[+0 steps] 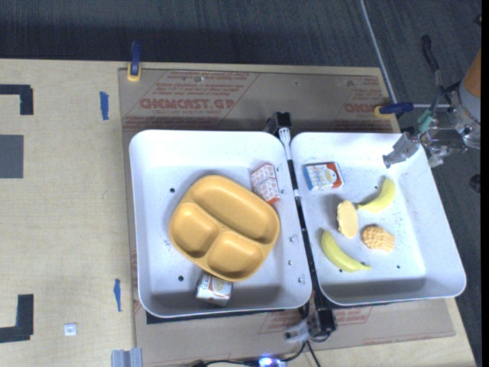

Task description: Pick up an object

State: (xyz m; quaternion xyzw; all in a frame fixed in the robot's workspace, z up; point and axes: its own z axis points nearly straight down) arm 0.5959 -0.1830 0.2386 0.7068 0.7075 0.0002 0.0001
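Five small things are lying in the right bin (439, 228): a white carton with a blue and red label (323, 176) near the far left corner, a yellow banana (380, 196) curving just right of the middle, a pale yellow piece (348, 219) just beside it on the left, a round orange ridged piece (377, 238) a little nearer the camera, and a second banana (340, 253) lying along the near left part of the floor. None of them is being held. The hand (403, 150) is hanging over the far right corner of that bin, above the rim and well apart from the food; how far it is opened cannot be told at this size. The left bin (149, 205) is carrying a yellow divided tray (223, 226) that is sitting at a tilt across its middle, a red-and-white packet (265, 182) touching the tray's far right edge, and another small packet (213, 289) partly tucked under its near edge. Both bins are resting on a brown printed sheet (229, 98) on the bench (61, 205).
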